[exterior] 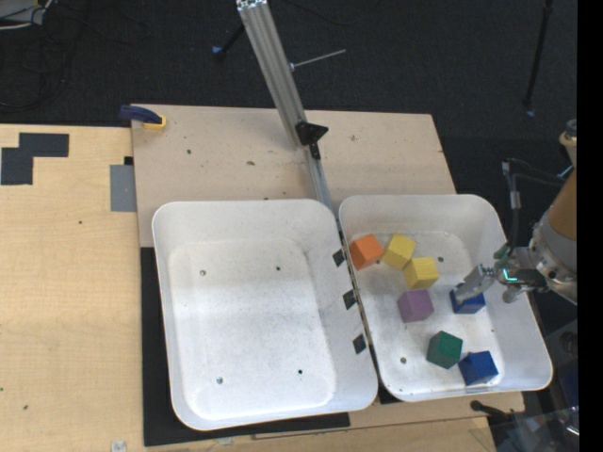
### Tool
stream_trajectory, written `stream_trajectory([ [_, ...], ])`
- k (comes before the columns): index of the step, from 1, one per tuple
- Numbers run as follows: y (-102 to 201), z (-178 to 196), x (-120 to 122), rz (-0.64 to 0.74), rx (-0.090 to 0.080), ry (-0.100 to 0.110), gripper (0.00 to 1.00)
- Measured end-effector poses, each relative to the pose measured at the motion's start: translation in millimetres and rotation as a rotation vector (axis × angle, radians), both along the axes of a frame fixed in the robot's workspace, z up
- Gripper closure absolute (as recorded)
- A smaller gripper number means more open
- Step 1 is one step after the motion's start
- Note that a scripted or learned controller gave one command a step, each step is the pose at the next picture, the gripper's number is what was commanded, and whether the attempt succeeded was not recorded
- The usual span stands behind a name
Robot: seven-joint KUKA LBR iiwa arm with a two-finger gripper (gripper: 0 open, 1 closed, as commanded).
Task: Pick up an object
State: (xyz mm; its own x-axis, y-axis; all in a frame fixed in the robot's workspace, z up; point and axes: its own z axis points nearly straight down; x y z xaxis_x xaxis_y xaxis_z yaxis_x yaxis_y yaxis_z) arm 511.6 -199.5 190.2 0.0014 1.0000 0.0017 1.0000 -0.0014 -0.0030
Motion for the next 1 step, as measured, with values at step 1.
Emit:
stream_trajectory([
  [1,10.1,-59.2,1.3,0.001,0.002,0.006,0.00],
])
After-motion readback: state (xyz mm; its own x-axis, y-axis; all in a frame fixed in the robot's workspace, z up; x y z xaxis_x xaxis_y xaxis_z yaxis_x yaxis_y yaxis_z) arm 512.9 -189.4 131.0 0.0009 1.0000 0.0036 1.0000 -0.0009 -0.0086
